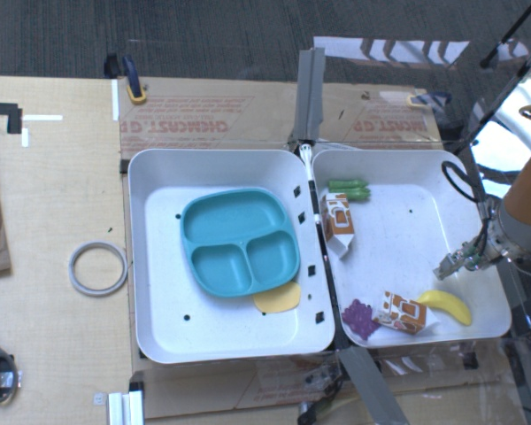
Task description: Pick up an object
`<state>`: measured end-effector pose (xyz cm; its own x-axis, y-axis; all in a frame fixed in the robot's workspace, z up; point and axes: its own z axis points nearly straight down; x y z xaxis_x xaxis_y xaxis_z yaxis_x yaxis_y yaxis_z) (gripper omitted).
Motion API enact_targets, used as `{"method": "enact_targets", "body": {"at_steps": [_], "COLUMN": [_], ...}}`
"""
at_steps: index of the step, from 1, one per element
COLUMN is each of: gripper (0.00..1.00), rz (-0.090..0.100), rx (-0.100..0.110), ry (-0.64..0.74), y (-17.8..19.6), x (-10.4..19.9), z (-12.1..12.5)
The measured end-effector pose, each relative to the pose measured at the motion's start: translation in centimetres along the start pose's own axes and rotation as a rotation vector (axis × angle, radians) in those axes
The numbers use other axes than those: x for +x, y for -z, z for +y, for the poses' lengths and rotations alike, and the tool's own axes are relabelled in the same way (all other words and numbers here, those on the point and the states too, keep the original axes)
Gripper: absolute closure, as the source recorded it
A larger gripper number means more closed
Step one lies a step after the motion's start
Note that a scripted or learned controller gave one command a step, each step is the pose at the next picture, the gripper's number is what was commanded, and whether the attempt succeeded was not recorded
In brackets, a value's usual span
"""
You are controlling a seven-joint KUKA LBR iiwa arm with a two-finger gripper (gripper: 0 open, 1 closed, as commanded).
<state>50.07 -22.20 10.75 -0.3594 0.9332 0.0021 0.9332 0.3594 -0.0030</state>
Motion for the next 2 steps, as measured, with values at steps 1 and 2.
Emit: {"method": "enact_targets", "body": {"at_steps": [1,2], "gripper": [0.0,0.0], "rz": [-0.001,-0.003], "rx": [-0.001,-0.003], "ry": [0.0,0.283], "y": [0.0,3.1], "x": [0.0,1.3], "z": [0.0,2.8]}}
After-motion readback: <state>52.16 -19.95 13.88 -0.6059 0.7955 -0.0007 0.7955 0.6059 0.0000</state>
